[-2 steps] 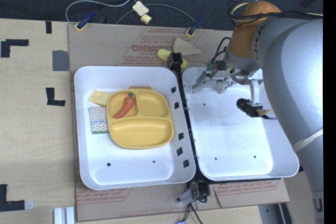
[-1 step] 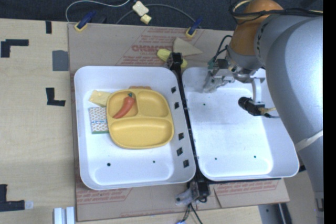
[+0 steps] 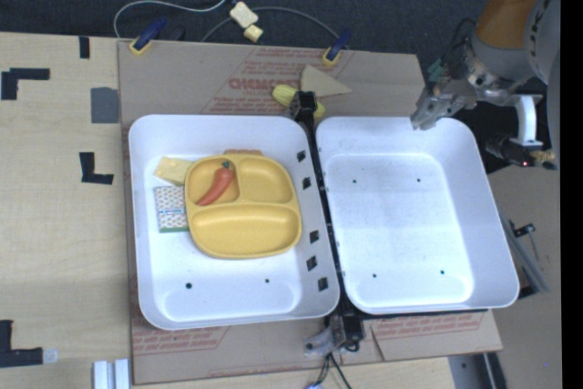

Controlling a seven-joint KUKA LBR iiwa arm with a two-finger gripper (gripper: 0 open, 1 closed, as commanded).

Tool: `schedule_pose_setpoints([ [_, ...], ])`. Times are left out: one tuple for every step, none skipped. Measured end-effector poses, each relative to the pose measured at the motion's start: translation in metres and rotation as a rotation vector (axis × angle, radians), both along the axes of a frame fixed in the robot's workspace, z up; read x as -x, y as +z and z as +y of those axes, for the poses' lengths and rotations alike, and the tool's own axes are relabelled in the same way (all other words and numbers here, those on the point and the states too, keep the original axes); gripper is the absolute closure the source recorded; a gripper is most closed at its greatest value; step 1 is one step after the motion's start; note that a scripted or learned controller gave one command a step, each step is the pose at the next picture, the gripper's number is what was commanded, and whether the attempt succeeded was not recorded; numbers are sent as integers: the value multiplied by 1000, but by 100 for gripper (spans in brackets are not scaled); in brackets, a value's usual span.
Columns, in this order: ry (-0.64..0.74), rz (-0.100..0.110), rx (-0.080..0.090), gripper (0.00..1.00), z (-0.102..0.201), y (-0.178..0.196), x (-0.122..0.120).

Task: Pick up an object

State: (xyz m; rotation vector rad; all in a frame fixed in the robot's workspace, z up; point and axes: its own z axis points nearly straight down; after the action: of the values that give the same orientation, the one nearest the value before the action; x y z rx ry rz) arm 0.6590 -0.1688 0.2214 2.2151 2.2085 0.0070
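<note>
Carrot is sitting on the yellow divided plate in the left bin while the gripper is hovering over the right bin's far corner, can't tell its grip.

Yellow divided plate lies flat in left bin. Orange-red chili pepper lies in its upper-left compartment, green stem up.

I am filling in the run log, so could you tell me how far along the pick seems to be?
Nothing looks picked yet. The yellow tray, with the orange pepper on it, lies in the left bin. The gripper hangs at the far rim of the right bin, away from them. Reaching, grasping and lifting are all left.
</note>
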Motion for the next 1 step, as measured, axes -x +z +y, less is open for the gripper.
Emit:
schedule_pose_setpoints([
  [10, 14, -8, 100, 77, -15, -10],
])
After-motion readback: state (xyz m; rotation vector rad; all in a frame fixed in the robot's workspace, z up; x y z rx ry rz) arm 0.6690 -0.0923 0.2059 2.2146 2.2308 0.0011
